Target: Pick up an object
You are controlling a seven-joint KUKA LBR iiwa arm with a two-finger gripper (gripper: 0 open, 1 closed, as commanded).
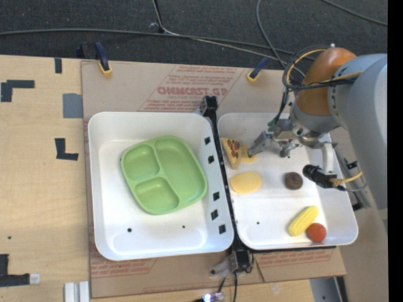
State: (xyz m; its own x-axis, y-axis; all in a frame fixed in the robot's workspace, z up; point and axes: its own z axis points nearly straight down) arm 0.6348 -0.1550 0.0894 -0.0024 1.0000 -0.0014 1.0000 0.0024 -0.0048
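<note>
Hovering gripper (257,148) in right bin (337,234) | pizza slice toy (232,152) just beside at 9 o'clock, long axis 12–6 | finger spread: cannot tell

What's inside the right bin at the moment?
In the right bin: pizza slice, pale yellow potato-like piece, brown round item, corn cob, red tomato. The gripper covers the floor beneath it.

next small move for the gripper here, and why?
Probably a short move toward the pizza slice at the right bin's left wall, then a descent onto it. The gripper sits right beside that slice with nothing visibly between its fingers, so it looks like the nearest target. The yellow bun, brown cookie, corn and tomato lie farther off.
</note>
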